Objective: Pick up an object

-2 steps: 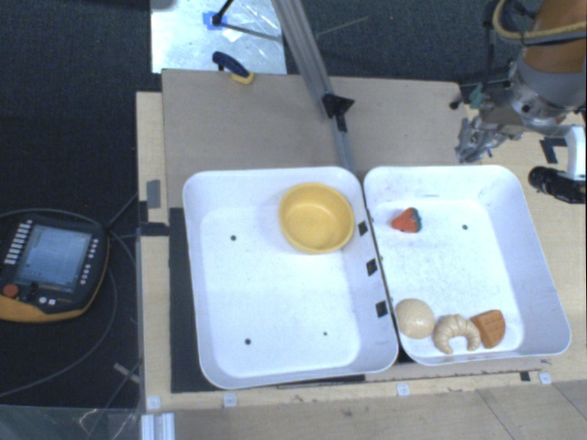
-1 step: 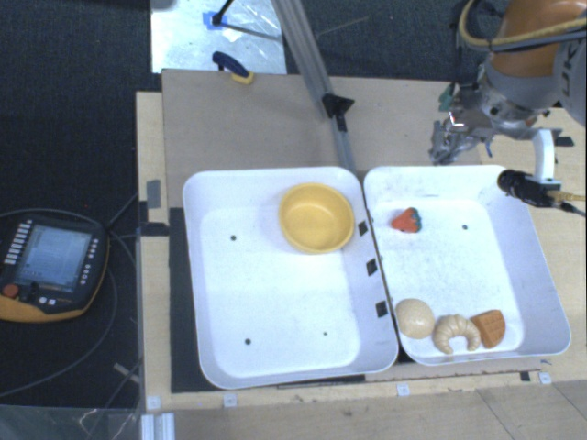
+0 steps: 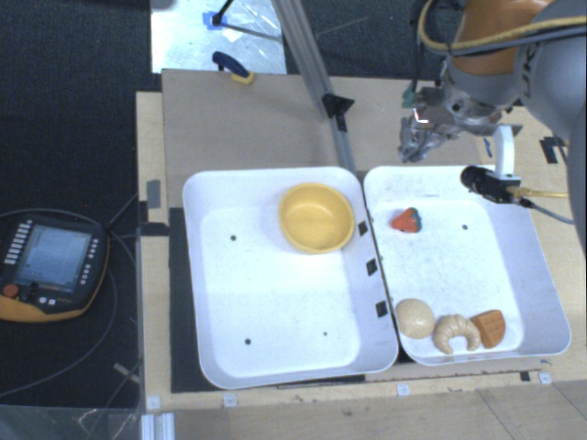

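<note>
A yellow bowl (image 3: 316,216) sits at the back right of the left bin (image 3: 238,337). In the right bin (image 3: 523,273) a small red strawberry-like toy (image 3: 405,220) lies near the back left. Along its front edge lie a pale round bun (image 3: 415,318), a croissant (image 3: 456,332) and a brown bread piece (image 3: 489,327), side by side. My gripper (image 3: 418,145) hangs above the back left corner of the right bin, behind the red toy, with nothing seen between its fingers.
A grey pole (image 3: 307,53) slants over the bench behind the bins. A teach pendant (image 3: 48,264) lies on the floor at the left. A blue and yellow clamp (image 3: 231,66) sits at the bench's back edge.
</note>
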Motion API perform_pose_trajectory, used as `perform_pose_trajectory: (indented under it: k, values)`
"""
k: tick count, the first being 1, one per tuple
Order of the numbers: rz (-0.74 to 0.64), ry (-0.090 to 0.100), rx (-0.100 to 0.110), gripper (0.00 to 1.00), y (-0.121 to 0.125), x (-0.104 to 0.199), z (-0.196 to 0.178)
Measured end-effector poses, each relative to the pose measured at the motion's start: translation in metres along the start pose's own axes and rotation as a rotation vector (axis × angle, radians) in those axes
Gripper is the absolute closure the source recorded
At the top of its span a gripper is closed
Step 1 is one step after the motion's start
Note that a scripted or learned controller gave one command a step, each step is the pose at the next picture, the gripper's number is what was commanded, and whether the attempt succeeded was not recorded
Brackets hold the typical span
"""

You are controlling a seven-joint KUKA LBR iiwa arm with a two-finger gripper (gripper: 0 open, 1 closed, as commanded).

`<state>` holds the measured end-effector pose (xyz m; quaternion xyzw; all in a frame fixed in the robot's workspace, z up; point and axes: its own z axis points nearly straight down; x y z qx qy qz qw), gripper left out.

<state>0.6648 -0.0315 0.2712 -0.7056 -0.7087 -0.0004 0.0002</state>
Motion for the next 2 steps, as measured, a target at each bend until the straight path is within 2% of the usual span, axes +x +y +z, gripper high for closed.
perform_pose_trajectory:
  k: [2]
  values:
    - [0.000, 0.000, -0.001, 1.00, -0.002, 0.104, 0.001]
